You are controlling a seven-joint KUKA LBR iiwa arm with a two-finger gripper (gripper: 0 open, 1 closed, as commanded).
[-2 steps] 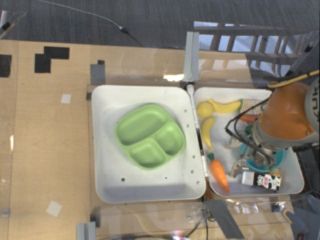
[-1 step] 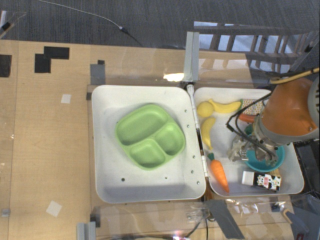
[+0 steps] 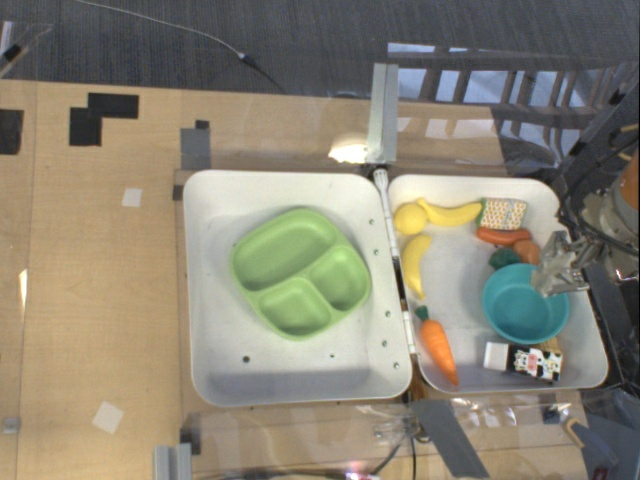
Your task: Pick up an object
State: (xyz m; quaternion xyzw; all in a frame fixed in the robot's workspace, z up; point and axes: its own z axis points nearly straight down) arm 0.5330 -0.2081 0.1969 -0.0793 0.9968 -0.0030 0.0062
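Orange carrot [image 3: 437, 346] and a small cow-print carton [image 3: 525, 360] lie nearest in the right bin [image 3: 590, 363]. Behind them, at three o'clock, the hand [image 3: 556, 271] hangs over the teal bowl's [image 3: 520, 308] rim, grip impossible to judge. Farther back lie bananas [image 3: 425, 230].

A robotics lab: a wooden tabletop [image 3: 90, 268] with black marker squares [image 3: 103, 115] carries two white bins [image 3: 215, 368] on metal brackets [image 3: 384, 108], toy food [image 3: 437, 348] left of the pincer [image 3: 562, 268], grey carpet [image 3: 300, 18] and a loose cable [image 3: 200, 33] beyond.
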